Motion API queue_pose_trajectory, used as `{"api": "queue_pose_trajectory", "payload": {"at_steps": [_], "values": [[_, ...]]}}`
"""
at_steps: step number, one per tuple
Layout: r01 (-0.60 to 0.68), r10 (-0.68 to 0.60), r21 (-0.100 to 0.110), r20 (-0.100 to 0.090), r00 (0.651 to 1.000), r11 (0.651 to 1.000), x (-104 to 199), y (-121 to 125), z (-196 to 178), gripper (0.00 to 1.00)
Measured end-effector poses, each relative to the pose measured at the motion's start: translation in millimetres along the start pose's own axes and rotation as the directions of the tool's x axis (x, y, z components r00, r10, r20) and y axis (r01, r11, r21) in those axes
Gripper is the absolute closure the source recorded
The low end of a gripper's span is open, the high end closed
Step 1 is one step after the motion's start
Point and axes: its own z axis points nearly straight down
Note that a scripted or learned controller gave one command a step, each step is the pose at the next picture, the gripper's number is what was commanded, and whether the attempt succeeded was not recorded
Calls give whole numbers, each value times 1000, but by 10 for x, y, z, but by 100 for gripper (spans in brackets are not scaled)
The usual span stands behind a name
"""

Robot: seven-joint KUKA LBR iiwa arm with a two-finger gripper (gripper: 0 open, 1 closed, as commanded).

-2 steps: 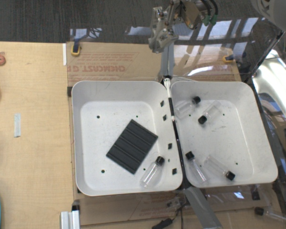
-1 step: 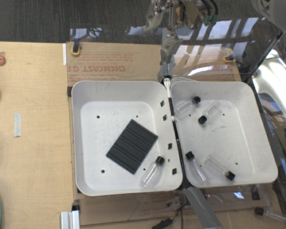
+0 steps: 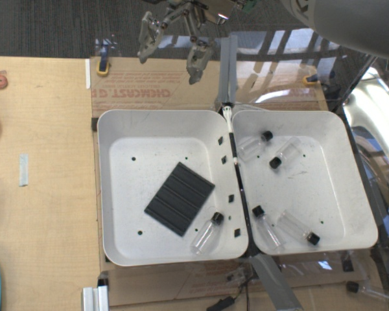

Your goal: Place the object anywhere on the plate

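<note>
Black ridged plate (image 3: pixel 179 198) in left bin (image 3: pixel 117 128), clear vial (image 3: pixel 206 232) beside it, four vials in right bin (image 3: pixel 350 173)

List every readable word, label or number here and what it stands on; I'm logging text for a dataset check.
"CHEMCAST GE": red print, upside down and faint, on the cardboard sheet behind the bins; the ending is unclear.
"KU": dark letters, cut off by the picture's top edge, on the robot arm.
The line of print under the red one on the cardboard is too blurred to read.

2 white bins (image 3: pixel 117 251) (image 3: pixel 360 222). 1 black ribbed plate (image 3: pixel 179 198). 5 clear vials w/ black caps: 1 in left bin (image 3: pixel 206 232), 4 in right bin (image 3: pixel 254 144) (image 3: pixel 285 154) (image 3: pixel 267 229) (image 3: pixel 297 229).
</note>
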Motion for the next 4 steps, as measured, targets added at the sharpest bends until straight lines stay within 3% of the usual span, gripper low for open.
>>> {"api": "queue_pose_trajectory", "payload": {"at_steps": [1, 2, 3, 4], "values": [[-10, 10, 0, 5, 1000, 1000, 16, -37, -87, 100], [-10, 10, 0, 4, 1000, 1000, 18, -38, -86, 0], [-17, 17, 1, 10, 1000, 1000, 24, -64, -175, 100], [252, -252, -3, -2, 968, 968, 188, -98, 5, 100]]}}
